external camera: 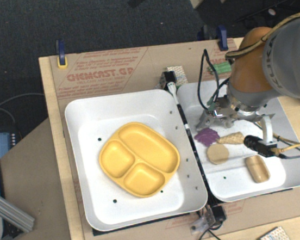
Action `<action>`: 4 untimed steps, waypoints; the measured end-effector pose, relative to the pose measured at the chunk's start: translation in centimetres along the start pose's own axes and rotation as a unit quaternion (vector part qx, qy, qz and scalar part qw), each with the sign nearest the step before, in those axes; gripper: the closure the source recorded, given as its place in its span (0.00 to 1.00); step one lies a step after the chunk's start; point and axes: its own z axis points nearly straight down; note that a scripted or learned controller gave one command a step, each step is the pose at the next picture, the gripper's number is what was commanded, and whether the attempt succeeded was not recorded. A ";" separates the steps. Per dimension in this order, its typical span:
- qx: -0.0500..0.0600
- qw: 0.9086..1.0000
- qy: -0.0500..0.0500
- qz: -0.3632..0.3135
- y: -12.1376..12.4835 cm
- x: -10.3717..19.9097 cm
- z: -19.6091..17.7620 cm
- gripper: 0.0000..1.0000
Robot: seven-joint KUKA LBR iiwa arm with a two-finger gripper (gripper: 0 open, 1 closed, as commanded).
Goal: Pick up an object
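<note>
Purple lump (206, 135) sits in the right bin (230, 182), close to the bin's left wall, about mid-frame right. Nothing is gripping it.

My claw (213, 115) hangs just above and slightly right of the lump in the picture. Released or clenched: cannot tell from this angle. Nothing visibly held.

Other pieces in the same bin:
- round tan piece (218, 154), just below the purple lump, close by it
- pale tapered piece (231, 139), lying on its side just right of the lump, its lower edge at the round piece; contact unclear
- tan loaf-shaped block (258, 167), lower right of the bin, apart from the rest

Left bin (80, 126) holds a yellow divided plate (138, 158), three compartments, lying flat at the bin's middle.

Both bins rest on a cardboard sheet (99, 68) with red print along its upper edge.
</note>
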 end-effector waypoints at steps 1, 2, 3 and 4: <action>0.002 1.000 0.000 0.001 -5.4 -1.5 0.2 0.00; -0.004 1.000 -0.002 -0.001 0.3 -1.5 0.1 0.00; 0.002 1.000 0.000 0.001 -5.0 -0.6 0.2 0.00; -0.004 1.000 -0.002 -0.001 -0.8 -0.5 0.1 0.00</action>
